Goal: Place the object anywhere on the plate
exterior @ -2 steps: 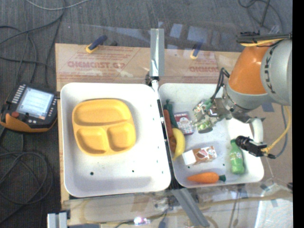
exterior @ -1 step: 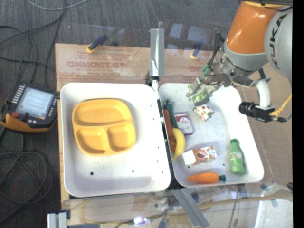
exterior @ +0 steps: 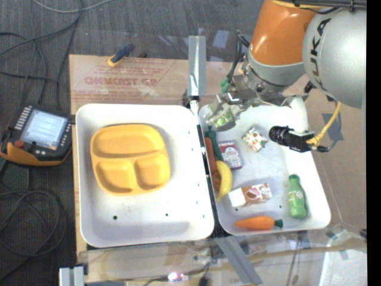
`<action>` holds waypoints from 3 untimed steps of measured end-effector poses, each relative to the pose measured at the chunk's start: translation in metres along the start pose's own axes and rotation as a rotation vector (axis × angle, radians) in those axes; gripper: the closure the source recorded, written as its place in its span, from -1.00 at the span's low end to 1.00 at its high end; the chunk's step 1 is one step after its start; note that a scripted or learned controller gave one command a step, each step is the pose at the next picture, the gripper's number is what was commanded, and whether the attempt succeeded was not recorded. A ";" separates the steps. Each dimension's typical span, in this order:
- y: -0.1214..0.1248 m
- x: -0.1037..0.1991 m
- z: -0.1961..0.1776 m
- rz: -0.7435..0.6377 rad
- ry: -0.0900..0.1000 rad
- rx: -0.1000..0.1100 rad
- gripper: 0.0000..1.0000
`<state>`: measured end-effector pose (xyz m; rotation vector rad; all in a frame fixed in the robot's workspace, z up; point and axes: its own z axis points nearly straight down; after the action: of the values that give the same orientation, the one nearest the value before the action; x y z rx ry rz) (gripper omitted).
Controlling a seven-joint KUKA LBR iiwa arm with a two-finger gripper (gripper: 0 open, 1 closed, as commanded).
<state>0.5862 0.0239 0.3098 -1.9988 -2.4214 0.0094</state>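
While the gripper (exterior: 225,113) hovers — finger state unclear — one plate (exterior: 130,158), one banana (exterior: 223,180), one carrot (exterior: 258,223).

Off the bench at 9 o'clock sits an orange-edged teach pendant (exterior: 37,134), screen lit. Loose cables (exterior: 36,16) snake over the grey carpet around 10. A small blue-and-yellow tool (exterior: 121,54) lies on the cardboard sheet (exterior: 128,79) toward 11.

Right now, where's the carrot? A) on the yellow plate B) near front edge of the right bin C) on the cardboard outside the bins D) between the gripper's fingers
B: the carrot lies along the front edge of the right bin, just below the small carton, well away from the yellow plate in the left bin.
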 end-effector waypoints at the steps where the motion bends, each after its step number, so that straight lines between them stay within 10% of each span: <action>1: -0.004 0.066 0.098 -0.146 0.002 0.002 1.00; 2: -0.004 0.065 0.093 -0.143 0.002 0.010 1.00; 3: 0.053 0.079 0.171 -0.266 0.000 0.002 1.00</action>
<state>0.6221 0.1112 0.1384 -1.6584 -2.6639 0.0115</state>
